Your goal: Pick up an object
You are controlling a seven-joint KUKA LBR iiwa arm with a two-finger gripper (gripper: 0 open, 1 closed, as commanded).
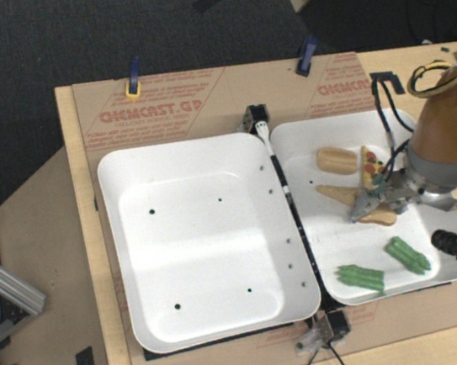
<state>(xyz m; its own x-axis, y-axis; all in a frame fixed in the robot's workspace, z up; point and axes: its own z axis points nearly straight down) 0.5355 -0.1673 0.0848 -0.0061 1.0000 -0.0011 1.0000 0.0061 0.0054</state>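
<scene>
Tan wedge-shaped pieces [359, 200], the likely target, lie in the middle of the right bin [324, 136], at centre right of the frame, where they overlap one another in a small cluster; the gripper [371, 204] sits low over this cluster, its tip at or touching the lowest tan piece. Whether the fingers are open or closed cannot be told, since the grey wrist and cables mask them, and no item can be confirmed as held. Just above the cluster rests a tan cylinder [338, 161], with a small red-and-yellow item [370, 165] beside its right end; toward the lower edge of the same bin lie two green pieces, one [361, 277] at lower centre and one [407, 253] nearer the lower right, both well apart from the cluster. The left bin [126, 235] adjoins across a dark central divider, and both bins stand on a cardboard-covered table [190, 98]. Judgement: a sound grasp here calls for closing on a single wedge across its narrow width, with the descent kept vertical so that neighbouring pieces are not pushed aside; a clustered, tapered item may slip out from between the fingers on the lift, so the rise is best kept slow and straight.
</scene>
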